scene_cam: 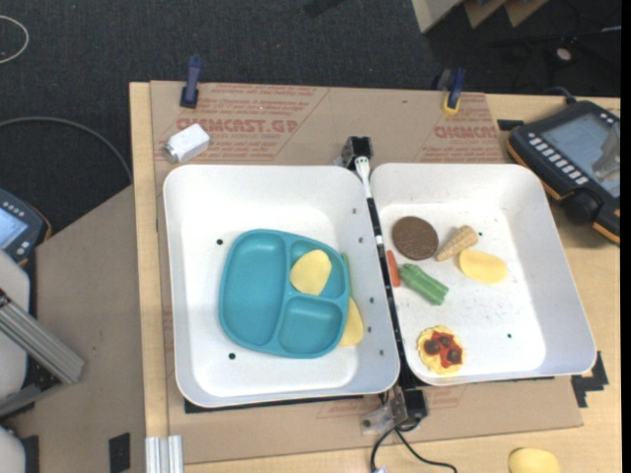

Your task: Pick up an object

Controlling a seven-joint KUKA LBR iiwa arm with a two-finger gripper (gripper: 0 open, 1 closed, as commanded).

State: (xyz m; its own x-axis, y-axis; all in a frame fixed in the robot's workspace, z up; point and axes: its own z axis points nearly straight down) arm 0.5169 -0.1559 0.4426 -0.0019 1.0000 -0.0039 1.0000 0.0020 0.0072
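Teal plastic divided plate (266, 299) is sitting in the left shallow white bin (197, 215), pretty much in the middle. It's got a flat yellow oval piece (312, 272) lying in its upper right compartment. A second yellow piece (352, 325) pokes out at the plate's lower right edge, touching it; can't tell if it's tucked under or just beside.

The right shallow white bin (523, 205) has most of the pickable stuff, all lying loose on the floor of the bin:
- a brown round disc (415, 236) up near the left wall
- a tan cone (455, 243) just beside the disc, on its right
- a pale yellow rounded lump (483, 266) right next to the cone's lower end
- a green stubby stick (424, 284) below the disc, lying at a slant
- a thin orange-red stick (392, 268) near the left wall, just beside the green one
- a small round yellow piece with red blobs on top (441, 348) near the front edge, apart from the others

Both bins sit on a brown cardboard sheet (296, 116), with a small white block (187, 143) at its back left corner.
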